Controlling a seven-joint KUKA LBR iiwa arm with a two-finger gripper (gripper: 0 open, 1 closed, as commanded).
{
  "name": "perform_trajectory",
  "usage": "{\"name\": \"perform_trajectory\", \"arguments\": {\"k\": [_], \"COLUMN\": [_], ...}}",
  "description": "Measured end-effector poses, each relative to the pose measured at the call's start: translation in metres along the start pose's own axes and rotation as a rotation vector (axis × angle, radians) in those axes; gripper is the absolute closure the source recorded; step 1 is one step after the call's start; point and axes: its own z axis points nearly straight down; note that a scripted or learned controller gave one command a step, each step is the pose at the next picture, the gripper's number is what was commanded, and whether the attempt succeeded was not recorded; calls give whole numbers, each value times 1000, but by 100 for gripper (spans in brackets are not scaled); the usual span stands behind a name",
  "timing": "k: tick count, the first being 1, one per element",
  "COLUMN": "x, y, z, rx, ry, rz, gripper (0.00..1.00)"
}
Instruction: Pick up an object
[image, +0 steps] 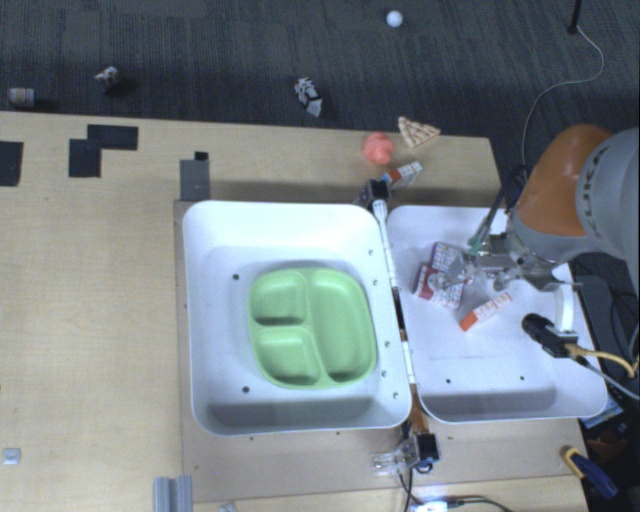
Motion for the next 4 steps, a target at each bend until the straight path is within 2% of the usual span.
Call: {"name": "perform_trajectory", "arguments": {"k": [1,2,3,4], "x": [35,37,30,30], "y": [-39,-36,51,51], "z": [12,-1,-111,-110], "rx": [2,-5,14,16], "ry": [-5,-1,-2,-2], "rz": [2,0,-2,-2], "gripper": [0,100,100,0]}}
